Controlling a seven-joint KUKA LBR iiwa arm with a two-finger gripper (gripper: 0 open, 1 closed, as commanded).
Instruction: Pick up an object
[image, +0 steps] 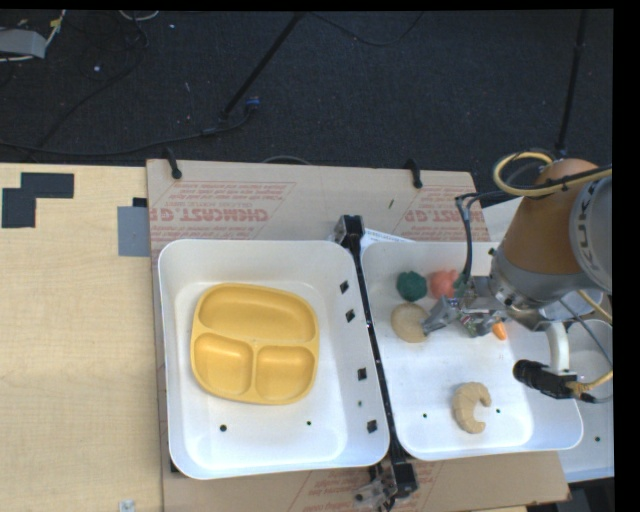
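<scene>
At the near edge of the right bin (540, 440), a beige croissant-shaped piece (470, 407) lies alone on the white floor, well apart from the rest. Left bin (180, 400) carries a yellow divided tray (255, 342), three compartments, sitting flat near its middle. A black divider strip (365, 345) runs between the two bins. Further back in the right bin, a round tan piece (408, 323) sits near the divider side; the pincer (440, 318) is low just beside it on its right, metal tips pointed left toward it. Cannot tell whether the pincer is spread or pressed together, and nothing visibly sits between its tips. Behind those, a dark green ball (410, 285) and an orange-pink piece (441, 283) lie just beside each other near the bin's far wall. Arm (545, 240) comes in from the right, orange band above the wrist, cables looping round it. Both bins rest on cardboard on the bench (70, 350). Dark floor with cables beyond.
</scene>
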